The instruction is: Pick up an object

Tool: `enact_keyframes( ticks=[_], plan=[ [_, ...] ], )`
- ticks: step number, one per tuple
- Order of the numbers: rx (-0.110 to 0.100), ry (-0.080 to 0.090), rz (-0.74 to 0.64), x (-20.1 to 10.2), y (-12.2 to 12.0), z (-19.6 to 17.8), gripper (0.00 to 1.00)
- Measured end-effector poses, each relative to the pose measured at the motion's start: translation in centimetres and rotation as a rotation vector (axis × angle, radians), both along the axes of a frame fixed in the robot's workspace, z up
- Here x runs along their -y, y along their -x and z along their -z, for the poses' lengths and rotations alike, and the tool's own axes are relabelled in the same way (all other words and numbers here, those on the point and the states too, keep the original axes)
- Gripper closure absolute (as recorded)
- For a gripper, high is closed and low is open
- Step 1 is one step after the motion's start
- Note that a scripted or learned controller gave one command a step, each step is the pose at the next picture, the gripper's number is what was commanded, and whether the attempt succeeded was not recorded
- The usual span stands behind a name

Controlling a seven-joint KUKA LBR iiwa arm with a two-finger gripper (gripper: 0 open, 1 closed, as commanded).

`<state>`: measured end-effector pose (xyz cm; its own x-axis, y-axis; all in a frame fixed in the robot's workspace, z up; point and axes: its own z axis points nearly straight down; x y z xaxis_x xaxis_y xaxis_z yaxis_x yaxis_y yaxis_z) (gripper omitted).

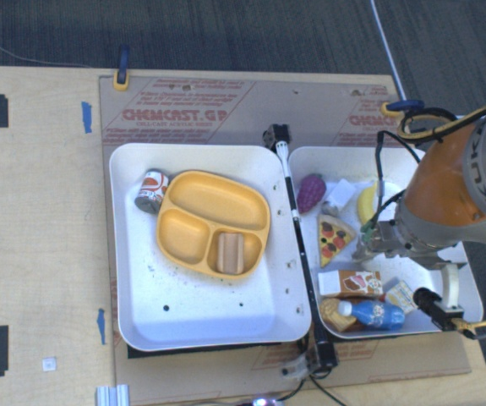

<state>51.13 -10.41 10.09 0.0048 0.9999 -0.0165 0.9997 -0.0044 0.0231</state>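
Observation:
My gripper (368, 244) hangs low in the right bin (471, 288), at the end of the grey and orange arm (445, 193). It sits just right of a pizza slice toy (334, 238) and above a small brown and white box (354, 282). A yellow fruit (366, 203) lies just behind it, partly hidden by the arm. A purple fruit (311, 191) rests at the bin's far left. Along the near wall lie a blue bottle (374, 315) and a small wrapped item (400, 296).
The left bin (200, 320) holds a yellow divided plate (214, 223) with a tan block (231, 252) in one compartment, and a crushed can (150, 190) beside it. A black divider rail (293, 218) runs between the bins. Cables (403, 125) trail behind the arm.

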Motion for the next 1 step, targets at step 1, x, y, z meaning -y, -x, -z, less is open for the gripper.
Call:
enact_keyframes(
  ticks=[1],
  plan=[
    [0.000,0.000,0.000,-0.01,0.01,0.01,0.00]
  ],
)
